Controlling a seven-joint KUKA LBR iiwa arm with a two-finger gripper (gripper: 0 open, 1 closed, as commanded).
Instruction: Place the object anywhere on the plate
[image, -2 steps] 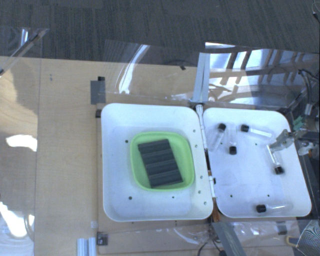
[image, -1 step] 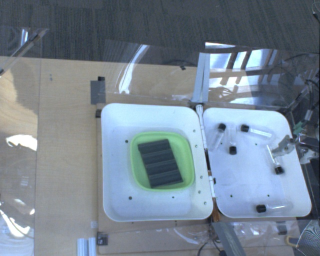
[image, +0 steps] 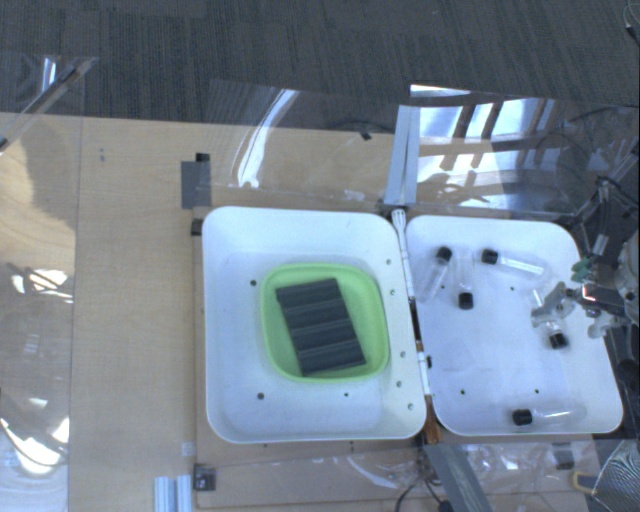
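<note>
While clear vials (image: 436, 272) litter the right bin (image: 500, 400), the tool's (image: 556, 302) grip is indiscernible.

At the frame's right edge the arm (image: 612, 235) is cut off, leaving dark linkage and cables. The end effector (image: 562, 300), at the right bin's (image: 440, 400) right side, is small and pale against white; whether its fingers are apart cannot be told. The clear vials (image: 520, 265) nearly vanish there, marked mostly by their black caps (image: 465, 299). Gear at the lower right is cropped.
</note>
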